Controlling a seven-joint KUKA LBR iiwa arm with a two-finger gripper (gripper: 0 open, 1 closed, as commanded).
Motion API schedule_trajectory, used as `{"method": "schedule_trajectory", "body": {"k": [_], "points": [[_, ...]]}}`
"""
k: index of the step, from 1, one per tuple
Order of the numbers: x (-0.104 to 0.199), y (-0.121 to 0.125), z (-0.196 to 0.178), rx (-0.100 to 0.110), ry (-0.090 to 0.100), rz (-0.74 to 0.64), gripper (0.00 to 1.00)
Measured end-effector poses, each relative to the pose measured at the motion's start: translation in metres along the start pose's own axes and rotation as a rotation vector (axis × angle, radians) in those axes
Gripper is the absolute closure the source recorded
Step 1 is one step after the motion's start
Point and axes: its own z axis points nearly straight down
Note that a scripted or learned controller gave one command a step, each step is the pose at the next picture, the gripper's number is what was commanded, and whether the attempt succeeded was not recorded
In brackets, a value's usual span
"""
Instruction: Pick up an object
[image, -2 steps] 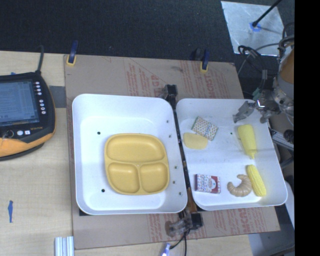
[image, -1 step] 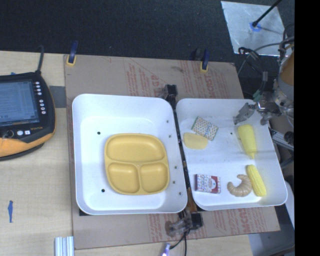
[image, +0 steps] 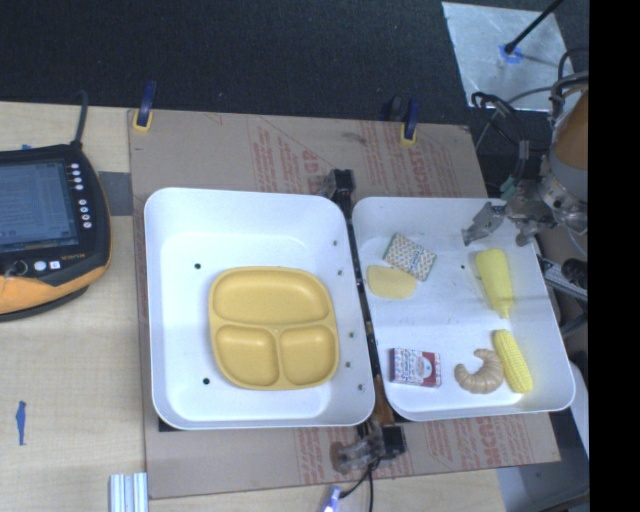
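The right bin (image: 445, 310) holds several objects: a patterned packet (image: 410, 256), a pale yellow oval piece (image: 390, 283), an upper corn cob (image: 494, 280), a lower corn cob (image: 512, 360), a croissant (image: 480, 373) and a red-and-white box (image: 414, 367). My gripper (image: 500, 231) hangs over the bin's far right corner, just beyond the upper corn cob. Its fingers (image: 478, 226) are spread open with nothing between them.
The left bin (image: 170, 300) holds a yellow divided tray (image: 272, 327). A teach pendant (image: 45, 225) lies on the bench at the far left. Blue clamps (image: 404, 115) pin the cardboard sheet at the back. Cables and hardware crowd the right side by the arm.
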Motion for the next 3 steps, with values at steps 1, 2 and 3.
{"method": "schedule_trajectory", "body": {"k": [1,2,3], "points": [[0.0,0.0,0.014,0.003,0.0,-0.002,0.0],[0.001,-0.002,0.041,0.003,-0.001,-0.001,0.0],[0.001,-0.019,0.074,0.003,-0.001,-0.002,0.0]]}}
